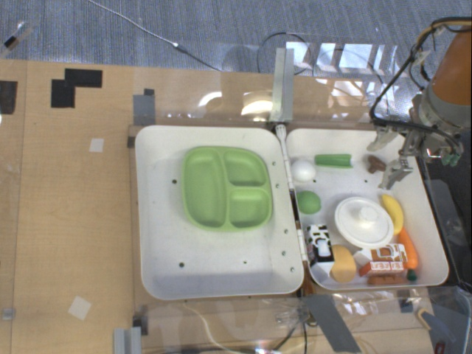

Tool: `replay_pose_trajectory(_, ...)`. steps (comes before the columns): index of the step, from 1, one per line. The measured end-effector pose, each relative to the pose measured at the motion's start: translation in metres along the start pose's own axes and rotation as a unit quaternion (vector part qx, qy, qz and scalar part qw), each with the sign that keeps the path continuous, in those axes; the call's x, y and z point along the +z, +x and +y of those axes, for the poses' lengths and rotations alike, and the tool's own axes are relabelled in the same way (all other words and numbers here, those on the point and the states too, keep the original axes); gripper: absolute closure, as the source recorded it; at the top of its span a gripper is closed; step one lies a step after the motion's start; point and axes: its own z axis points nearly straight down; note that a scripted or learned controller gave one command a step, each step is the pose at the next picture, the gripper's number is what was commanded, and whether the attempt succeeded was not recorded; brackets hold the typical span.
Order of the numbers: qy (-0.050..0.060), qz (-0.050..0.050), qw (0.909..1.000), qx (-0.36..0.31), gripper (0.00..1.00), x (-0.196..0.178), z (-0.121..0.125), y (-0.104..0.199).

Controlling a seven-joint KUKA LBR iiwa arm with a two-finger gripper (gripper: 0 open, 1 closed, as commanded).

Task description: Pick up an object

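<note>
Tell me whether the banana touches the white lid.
Apart. The camera view shows a strip of bin floor between the banana and the white lid.

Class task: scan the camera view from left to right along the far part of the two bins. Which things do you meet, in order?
Green divided plate → white ball → green cylinder → small brown object → gripper, fingers apart over the right bin.
</note>
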Motion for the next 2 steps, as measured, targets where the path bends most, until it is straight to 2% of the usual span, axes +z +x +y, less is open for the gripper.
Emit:
replay_pose_trajectory(1, 0.0, -0.001, 0.9924, 0.123, 0.0, 0.122, -0.001, -0.024)
replay_pose_trajectory(2, 0.002, -0.003, 0.9885, 0.151, 0.0, 0.137, -0.042, 0.054)
